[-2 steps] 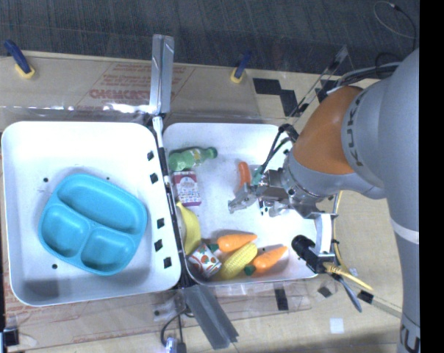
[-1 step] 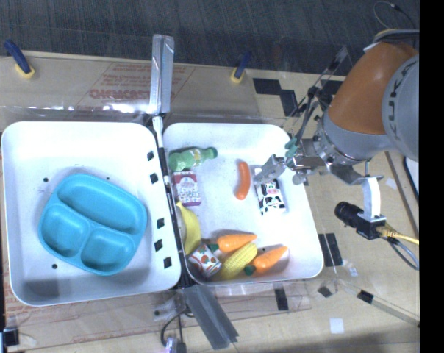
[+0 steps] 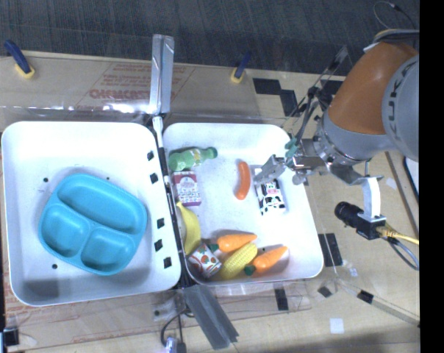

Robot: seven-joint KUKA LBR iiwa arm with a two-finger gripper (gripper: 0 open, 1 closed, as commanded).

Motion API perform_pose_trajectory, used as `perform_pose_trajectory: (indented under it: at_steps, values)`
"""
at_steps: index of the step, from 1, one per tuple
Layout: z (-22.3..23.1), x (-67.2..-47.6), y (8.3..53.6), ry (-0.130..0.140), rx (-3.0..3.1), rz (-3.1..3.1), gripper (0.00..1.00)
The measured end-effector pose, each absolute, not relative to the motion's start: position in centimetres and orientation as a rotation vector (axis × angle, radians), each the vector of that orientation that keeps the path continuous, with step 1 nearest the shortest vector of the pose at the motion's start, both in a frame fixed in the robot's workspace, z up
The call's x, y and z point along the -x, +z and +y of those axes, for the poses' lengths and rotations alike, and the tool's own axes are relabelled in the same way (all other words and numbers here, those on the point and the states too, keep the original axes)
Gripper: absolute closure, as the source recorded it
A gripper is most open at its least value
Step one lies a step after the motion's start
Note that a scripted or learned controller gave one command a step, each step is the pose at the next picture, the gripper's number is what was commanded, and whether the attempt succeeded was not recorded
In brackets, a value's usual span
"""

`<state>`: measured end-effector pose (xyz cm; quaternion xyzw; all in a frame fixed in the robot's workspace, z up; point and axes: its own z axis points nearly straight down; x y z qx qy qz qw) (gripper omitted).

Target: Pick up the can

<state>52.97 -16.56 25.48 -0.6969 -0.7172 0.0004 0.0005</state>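
The can lies partly hidden under the corn (label too small to read).

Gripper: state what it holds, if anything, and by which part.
Cannot be told. The gripper sits above the carton; no object is visibly between its fingers. The can lies apart.

I am seeing a blue tray lying in the left bin; a banana is lying in the right bin.

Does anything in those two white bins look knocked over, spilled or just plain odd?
Nothing is spilled or broken. The right bin is simply jumbled: the can lies tipped in the near corner, wedged against a banana, a corn cob and two carrots. A green bottle lies on its side. The blue tray sits askew in the left bin.
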Motion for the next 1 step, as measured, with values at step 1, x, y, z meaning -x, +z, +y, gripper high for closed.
perform_pose_trajectory:
  at_steps: [1]
  values:
    - [-13.31, -50.46, 32.84, 0.000, 2.329, -2.109, 0.00]
